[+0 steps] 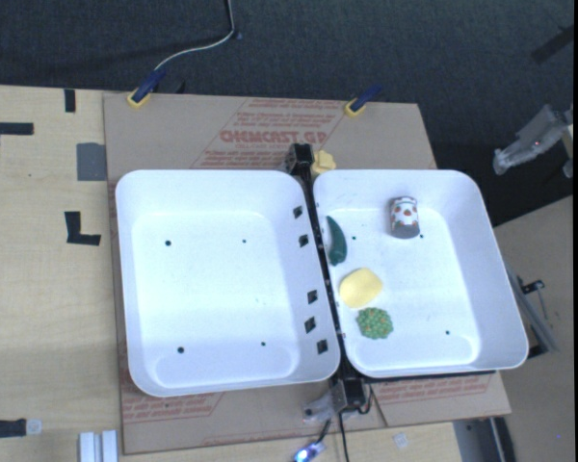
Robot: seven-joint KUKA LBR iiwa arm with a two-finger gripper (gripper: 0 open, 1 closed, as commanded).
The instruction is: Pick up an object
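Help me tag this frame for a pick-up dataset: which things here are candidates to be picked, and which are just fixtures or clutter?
Candidates, all in the right bin:
- dark green piece by the divider
- yellow lump
- green bumpy ball
- small grey and red object

Fixtures or clutter:
- left bin
- cardboard sheet
- two yellow and blue clamps
- white cable

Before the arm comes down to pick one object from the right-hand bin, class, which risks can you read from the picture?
1. The yellow object and the green bumpy ball lie close together, so a descent on one may nudge the other.
2. The dark green object lies against the divider wall between the bins, leaving little room on that side.
3. The small grey and red object stands apart, so it looks the safest choice.
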